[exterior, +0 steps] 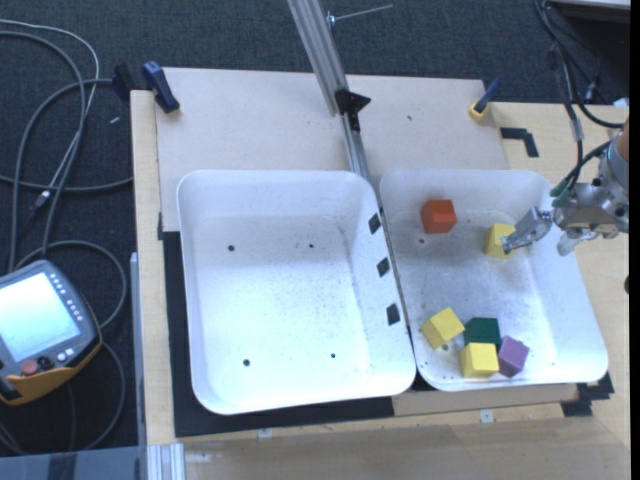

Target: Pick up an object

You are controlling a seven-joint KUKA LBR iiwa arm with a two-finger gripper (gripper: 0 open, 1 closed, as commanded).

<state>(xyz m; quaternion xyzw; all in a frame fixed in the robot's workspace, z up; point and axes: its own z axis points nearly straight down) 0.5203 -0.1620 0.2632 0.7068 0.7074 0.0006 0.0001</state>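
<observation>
A teach pendant [40, 333] and loose cables [60, 118] lie on dark, perhaps carpeted, floor.

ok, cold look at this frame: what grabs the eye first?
The coloured blocks in the right bin: an orange block near its far end, and a near-corner cluster of two yellow blocks, a green one and a purple one. Next, the gripper reaching in from the right, its tip against another yellow block. The left bin sits alongside.
</observation>
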